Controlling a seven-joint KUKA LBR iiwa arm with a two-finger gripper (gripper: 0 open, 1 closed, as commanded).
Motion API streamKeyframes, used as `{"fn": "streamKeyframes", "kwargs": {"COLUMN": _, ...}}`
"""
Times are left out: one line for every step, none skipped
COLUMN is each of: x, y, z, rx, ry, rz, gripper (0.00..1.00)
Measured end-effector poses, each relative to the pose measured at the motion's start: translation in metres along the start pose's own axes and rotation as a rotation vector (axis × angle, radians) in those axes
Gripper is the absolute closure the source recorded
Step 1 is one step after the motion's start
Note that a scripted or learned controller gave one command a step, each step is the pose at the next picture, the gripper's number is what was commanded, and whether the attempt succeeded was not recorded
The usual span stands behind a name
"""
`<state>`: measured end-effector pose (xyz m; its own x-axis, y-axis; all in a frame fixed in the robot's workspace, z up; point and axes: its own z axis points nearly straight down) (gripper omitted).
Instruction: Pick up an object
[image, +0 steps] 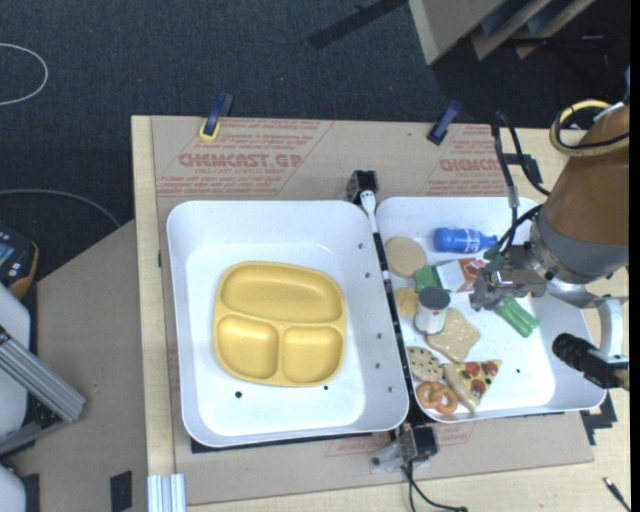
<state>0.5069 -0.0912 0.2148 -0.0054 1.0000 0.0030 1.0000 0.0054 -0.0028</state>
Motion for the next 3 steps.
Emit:
{"fn": "streamKeyframes", "kwargs": {"x": 0.060, "y": 0.004, "z": 0.005, "rx": 0.001, "ry": 0.000, "rz": 0.001, "gripper": 1.00}}
{"fn": "streamKeyframes", "kwargs": {"x": 0.101, "y": 0.007, "z": 0.001, "rx": -0.004, "ry": -0.003, "rz": 0.003, "gripper": 1.00}}
{"fn": "streamKeyframes", "kwargs": {"x": 0.155, "y": 0.007, "z": -0.017, "rx": -0.007, "ry": -0.002, "rz": 0.000, "gripper": 1.00}}
